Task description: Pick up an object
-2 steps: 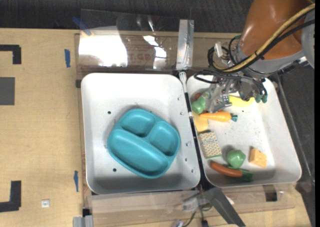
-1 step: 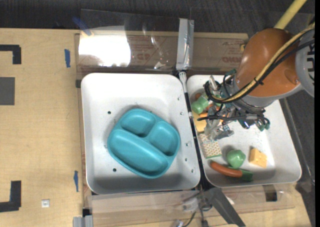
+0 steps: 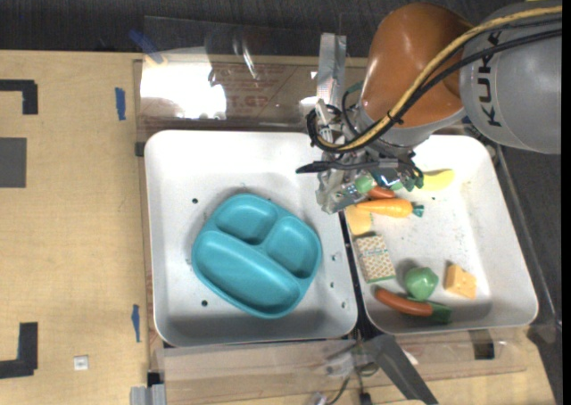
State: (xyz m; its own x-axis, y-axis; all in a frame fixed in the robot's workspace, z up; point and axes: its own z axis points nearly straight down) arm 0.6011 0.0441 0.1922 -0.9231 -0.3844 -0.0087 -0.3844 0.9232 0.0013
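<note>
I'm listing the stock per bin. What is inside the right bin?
The right bin holds an orange carrot, a cracker, a green ball, a cheese wedge, a red chili and a yellow piece. The arm covers the bin's upper left corner.

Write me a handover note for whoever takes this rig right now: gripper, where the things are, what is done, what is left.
Gripper: low over the right bin's upper-left corner, by the divider; fingers hidden, no grasp confirmed.
Right bin: carrot beside the gripper, banana behind it, yellow block, patterned cracker, green ball, cheese wedge, red sausage at the front.
Left bin: teal divided plate.
Done: arm brought down to the toys.
Left: close on one item and lift it.
</note>
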